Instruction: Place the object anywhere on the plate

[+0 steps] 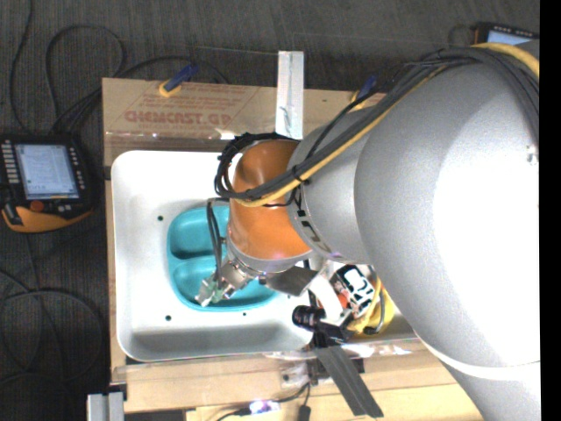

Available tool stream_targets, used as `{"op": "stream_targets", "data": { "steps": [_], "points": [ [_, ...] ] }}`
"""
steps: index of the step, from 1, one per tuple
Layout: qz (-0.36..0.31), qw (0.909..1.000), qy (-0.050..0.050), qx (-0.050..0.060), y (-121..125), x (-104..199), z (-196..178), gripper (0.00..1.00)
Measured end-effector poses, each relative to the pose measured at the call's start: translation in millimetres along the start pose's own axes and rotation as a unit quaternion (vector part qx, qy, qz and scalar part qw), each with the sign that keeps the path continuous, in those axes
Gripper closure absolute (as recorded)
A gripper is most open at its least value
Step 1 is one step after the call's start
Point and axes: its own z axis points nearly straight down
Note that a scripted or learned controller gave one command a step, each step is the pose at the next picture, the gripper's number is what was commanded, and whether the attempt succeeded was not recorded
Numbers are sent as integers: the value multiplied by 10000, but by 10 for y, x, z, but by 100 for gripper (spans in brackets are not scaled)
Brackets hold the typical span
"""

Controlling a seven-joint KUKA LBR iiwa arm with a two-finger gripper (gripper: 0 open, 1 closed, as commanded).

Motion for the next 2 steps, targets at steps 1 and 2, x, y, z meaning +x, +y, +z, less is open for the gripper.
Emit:
{"op": "stream_targets", "data": {
  "steps": [1, 2],
  "points": [
    [176, 9998, -14, 3, -383, -495, -69, 100],
    [844, 9964, -11, -3, 66, -621, -61, 100]
  ]
}}
